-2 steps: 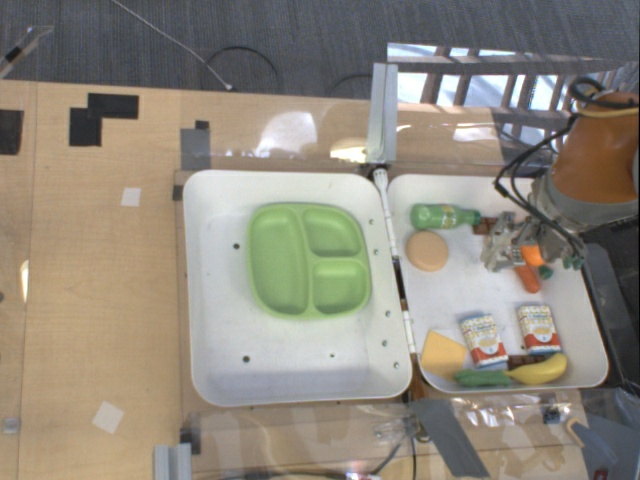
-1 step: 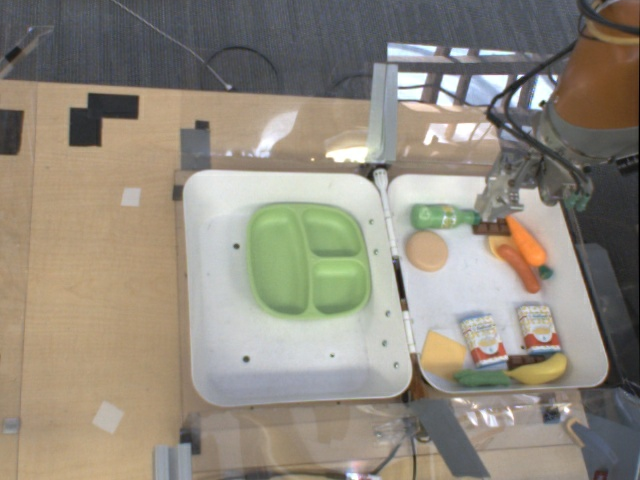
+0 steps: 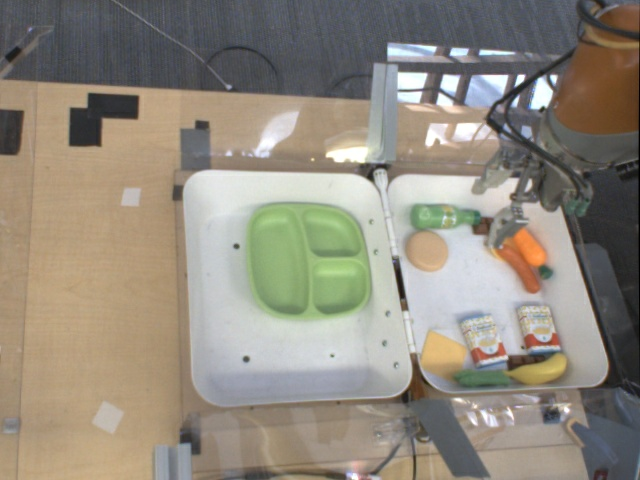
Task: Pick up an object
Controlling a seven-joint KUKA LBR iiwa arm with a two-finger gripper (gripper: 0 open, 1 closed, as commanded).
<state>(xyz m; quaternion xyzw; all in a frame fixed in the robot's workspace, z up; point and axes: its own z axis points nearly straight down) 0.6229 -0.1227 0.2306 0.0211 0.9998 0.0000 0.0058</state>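
My gripper (image 3: 507, 226) hangs low over the upper right part of the right bin (image 3: 590, 313), right at the top end of two orange carrots (image 3: 527, 255) that lie side by side. Whether it touches them I cannot tell. A green bottle (image 3: 445, 217) lies on its side just left of the gripper. Below the bottle sits a round tan biscuit (image 3: 430, 252).
Along the right bin's front lie two small cans (image 3: 480, 336) (image 3: 537, 328), a yellow cheese wedge (image 3: 443, 350), a green pod (image 3: 482, 377) and a banana (image 3: 541, 370). The left bin (image 3: 215, 298) holds a green divided plate (image 3: 308, 260). A metal frame (image 3: 381, 118) stands behind the bins.
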